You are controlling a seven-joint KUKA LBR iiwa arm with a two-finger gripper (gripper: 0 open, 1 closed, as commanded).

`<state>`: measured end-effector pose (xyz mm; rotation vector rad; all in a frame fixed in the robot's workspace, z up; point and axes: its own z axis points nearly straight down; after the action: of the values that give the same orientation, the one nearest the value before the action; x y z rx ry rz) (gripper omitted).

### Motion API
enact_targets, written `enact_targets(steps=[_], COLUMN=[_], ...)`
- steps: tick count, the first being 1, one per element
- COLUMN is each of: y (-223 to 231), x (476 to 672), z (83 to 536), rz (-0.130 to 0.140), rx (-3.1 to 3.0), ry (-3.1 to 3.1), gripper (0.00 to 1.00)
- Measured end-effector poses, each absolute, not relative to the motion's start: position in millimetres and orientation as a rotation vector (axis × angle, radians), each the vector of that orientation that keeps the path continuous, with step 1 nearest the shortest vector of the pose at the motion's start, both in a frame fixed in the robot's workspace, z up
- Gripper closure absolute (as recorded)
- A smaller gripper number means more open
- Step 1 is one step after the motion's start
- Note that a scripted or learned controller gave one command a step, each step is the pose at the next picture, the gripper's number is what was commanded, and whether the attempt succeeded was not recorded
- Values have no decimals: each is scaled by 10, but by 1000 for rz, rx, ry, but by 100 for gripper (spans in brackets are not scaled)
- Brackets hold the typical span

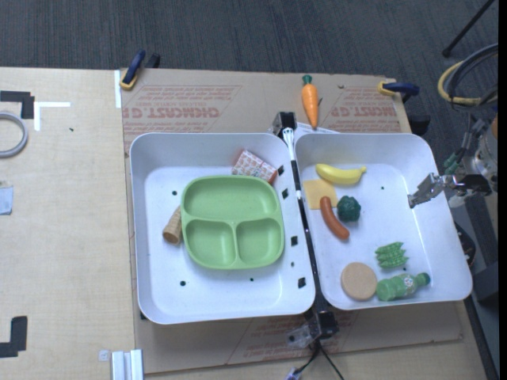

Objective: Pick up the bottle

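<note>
Dark carpet surrounds the bench. Green bottle (402,285) lies on its side in the right bin (444,248), near corner, just beside the tan disc (359,280). My gripper (424,190) hovers over the bin's right rim, fingers apart, empty. Approach pending: next, travel to the bottle, descend astride it.

Dark grey carpet (238,14) is running across the top. A pale wooden bench (55,236) is sitting under a cardboard sheet (198,105).

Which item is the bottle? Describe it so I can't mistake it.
Look in the right bin, at its near right corner. The bottle lies on its side there, green, beside the tan round disc and just below the green pea pods; it alone has a cap.
</note>
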<state>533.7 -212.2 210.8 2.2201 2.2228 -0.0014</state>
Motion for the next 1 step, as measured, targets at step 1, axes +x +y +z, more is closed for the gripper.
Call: enact_targets(steps=[1], y=[-2125], x=[5341], z=[2203], rz=[-2], rx=[2217], ry=[2224], gripper=[100])
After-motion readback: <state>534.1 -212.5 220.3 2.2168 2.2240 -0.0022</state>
